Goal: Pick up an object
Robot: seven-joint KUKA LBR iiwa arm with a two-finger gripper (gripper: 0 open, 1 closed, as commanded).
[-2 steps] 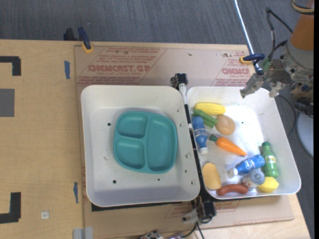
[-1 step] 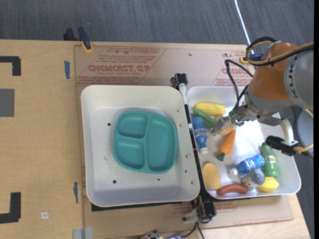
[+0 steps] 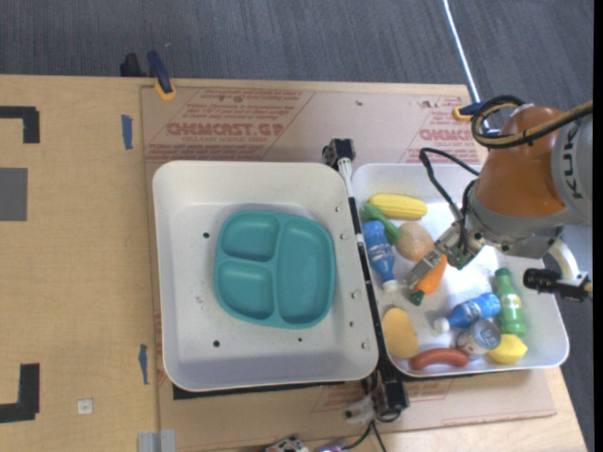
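Arm [image 3: 523, 182] sits nearest the camera, grey with orange band, reaching in from 3 o'clock over the right bin [image 3: 556, 347]. Left bin [image 3: 179, 252] holds a teal divided plate [image 3: 275, 266], well apart from the action. Right bin is crowded: yellow corn [image 3: 399, 205] at 12 o'clock, blue bottle [image 3: 378, 248] along the 9 o'clock wall, tan round thing [image 3: 414, 241] beside it, green bottle [image 3: 509, 301] and blue crumpled bottle [image 3: 474, 309] toward 4 o'clock, red sausage [image 3: 436, 358] and yellow lemon-like piece [image 3: 509, 349] at 6 o'clock.

Gripper [image 3: 435, 260] is down near the bin's centre. The carrot [image 3: 429, 279] lies touching it, at about 7 o'clock from the fingertips. Carrot's long axis runs 1-to-7 o'clock, roughly in line with the fingers.

Can't tell if the fingers are spread or closed; can't confirm anything is held. Judgement: carrot is the likely target, and a grab along its axis risks slipping.
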